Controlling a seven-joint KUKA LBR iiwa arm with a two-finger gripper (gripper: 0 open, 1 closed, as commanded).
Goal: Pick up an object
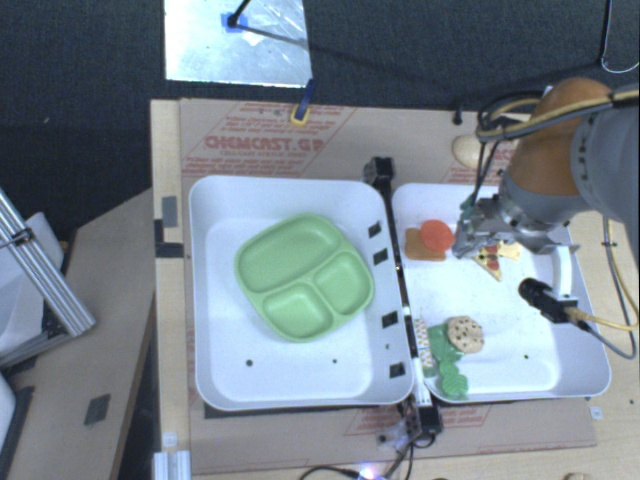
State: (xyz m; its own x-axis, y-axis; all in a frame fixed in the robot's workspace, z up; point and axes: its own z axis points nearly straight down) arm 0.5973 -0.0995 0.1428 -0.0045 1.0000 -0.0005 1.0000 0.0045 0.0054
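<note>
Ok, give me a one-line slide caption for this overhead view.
Gripper low in the right bin beside the tomato slice; green plate in the left bin.

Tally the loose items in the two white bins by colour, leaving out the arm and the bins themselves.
Green: 2, the divided plate in the left bin and a small green piece in the right bin
Red-orange: 1, the round toy
Tan: 1, the cookie
Yellow and red: 1, the pizza slice by the gripper
Total: 5

We saw bare bin floor (510, 338) below the gripper (470, 240), while a tomato slice (436, 234) crowded its left and a pizza slice (490, 260) its right.
</note>
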